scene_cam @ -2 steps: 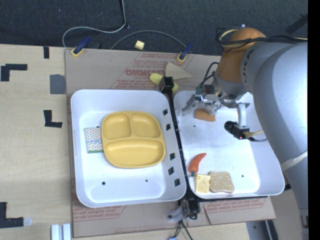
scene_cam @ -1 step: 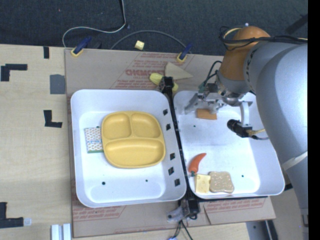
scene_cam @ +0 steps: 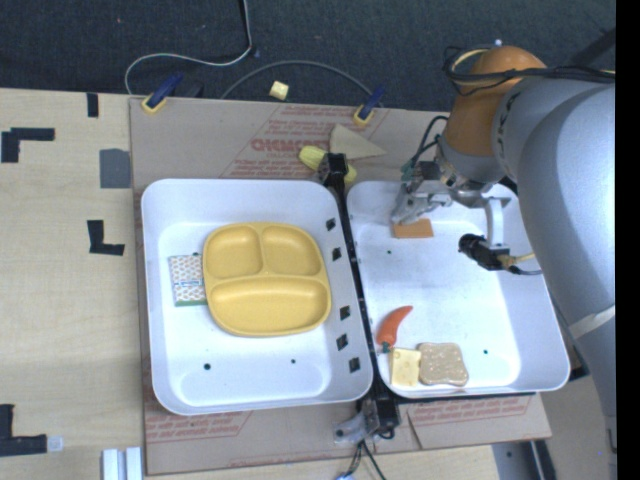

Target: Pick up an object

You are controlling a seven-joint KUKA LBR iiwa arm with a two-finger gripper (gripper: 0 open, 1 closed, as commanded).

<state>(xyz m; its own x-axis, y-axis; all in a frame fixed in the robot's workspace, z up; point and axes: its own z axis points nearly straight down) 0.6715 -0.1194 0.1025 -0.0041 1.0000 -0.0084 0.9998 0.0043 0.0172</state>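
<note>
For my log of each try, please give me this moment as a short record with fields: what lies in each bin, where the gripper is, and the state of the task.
left bin: yellow divided plate; small patterned card touching the plate's left edge
right bin: orange block near the far edge; red pepper, yellow slice and bread slice near the front
gripper: low over the right bin's far side, right above the orange block
grasp: cannot tell whether the block is held
task state: nothing visibly lifted
</note>
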